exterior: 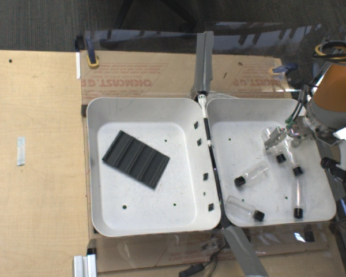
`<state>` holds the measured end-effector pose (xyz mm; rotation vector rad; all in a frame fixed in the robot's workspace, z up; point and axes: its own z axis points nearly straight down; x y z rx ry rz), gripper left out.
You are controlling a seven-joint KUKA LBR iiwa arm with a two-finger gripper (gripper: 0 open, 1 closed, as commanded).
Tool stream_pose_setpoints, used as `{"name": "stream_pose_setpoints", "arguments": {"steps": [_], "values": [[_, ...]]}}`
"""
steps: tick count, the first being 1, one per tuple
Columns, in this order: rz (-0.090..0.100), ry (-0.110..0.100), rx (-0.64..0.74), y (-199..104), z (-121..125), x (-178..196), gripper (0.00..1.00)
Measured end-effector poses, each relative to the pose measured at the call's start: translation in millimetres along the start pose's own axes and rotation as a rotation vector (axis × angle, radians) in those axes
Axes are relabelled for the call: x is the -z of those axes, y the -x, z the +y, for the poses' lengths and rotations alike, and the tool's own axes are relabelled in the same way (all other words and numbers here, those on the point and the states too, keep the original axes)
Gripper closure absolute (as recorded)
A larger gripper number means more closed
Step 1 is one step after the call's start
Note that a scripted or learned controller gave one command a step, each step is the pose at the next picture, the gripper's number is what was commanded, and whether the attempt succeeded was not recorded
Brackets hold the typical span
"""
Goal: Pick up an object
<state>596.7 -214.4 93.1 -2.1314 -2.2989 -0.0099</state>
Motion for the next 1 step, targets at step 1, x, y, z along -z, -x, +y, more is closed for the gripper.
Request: {"name": "stream_pose_setpoints", "arguments": {"steps": [1], "values": [[-0.005, 0.008, -0.002, 2.2, 2.1, 14.0, 1.0]]}}
